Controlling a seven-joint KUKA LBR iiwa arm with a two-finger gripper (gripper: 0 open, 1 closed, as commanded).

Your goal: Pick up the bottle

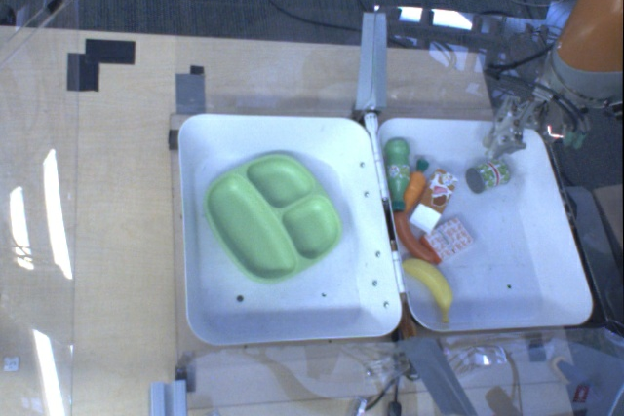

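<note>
Claw (505, 137) hangs at the far right corner of the right bin (546, 297), fingers pointing down from the orange-banded arm (595, 24); I cannot tell its spread. Leftward to rightward: green divided plate (273, 214) in the left bin (234, 312), green bottle (396, 172) lying by the divider, carrot (416, 188), banana (431, 282), and what may be a small can (488, 175) just below the claw.

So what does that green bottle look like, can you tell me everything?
The green bottle looks like shiny plastic, with a round green top and a paler label lower down. It lies in the right bin, tight along the wall that divides the bins. The carrot lies close beside it, maybe touching. The claw is off to its right, apart.
</note>
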